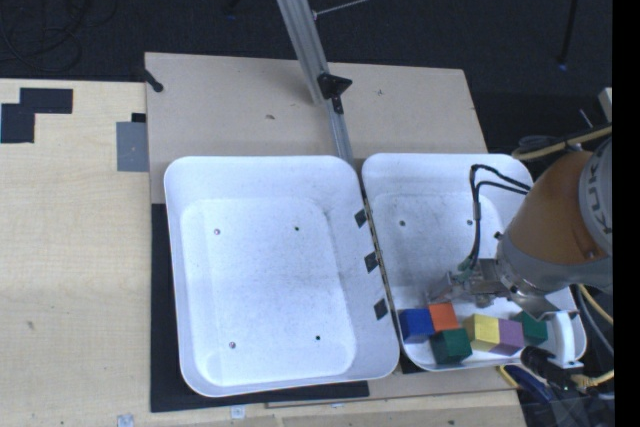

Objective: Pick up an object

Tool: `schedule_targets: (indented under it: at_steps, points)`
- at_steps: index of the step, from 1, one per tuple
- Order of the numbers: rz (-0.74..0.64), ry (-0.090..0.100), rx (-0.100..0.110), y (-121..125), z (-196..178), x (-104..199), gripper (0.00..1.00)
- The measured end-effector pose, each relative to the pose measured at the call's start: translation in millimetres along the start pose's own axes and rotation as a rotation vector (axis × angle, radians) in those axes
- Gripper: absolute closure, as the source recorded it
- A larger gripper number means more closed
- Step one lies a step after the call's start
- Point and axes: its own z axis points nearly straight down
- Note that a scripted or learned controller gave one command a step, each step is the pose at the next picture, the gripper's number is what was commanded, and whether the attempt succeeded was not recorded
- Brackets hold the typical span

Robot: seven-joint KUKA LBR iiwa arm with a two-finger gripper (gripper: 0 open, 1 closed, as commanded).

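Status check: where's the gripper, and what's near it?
Gripper low in right bin, above blocks. Blue block, orange block, green block, yellow block clustered at near edge. None visibly held.

Two shallow white bins sit side by side on the bench, the left bin (262, 275) and the right bin (425, 200). In the near corner of the right bin lie small blocks close together: a blue block (415, 324), an orange block (443, 317), a dark green block (453, 345), a yellow block (486, 331) and a purple block (511, 333). The arm (560, 215) reaches in from the right, and its gripper (470, 285) hangs low just above the orange block; a slanted metal rail (300, 25) rises behind the bins.
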Motion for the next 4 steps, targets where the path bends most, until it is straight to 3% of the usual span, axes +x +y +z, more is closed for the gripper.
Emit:
schedule_targets:
  at_steps: [1, 2, 3, 4]
  points:
    - [-0.004, -0.002, -0.006, 13.3, -219.7, 8.0, 0.00]
    - [-0.005, 0.002, 0.011, 25.9, -105.2, 25.7, 0.00]
    - [0.000, 0.001, -0.003, -1.4, 2.7, 20.8, 0.00]
    - [-0.003, -0.002, -0.005, -1.4, -113.2, 7.5, 0.00]
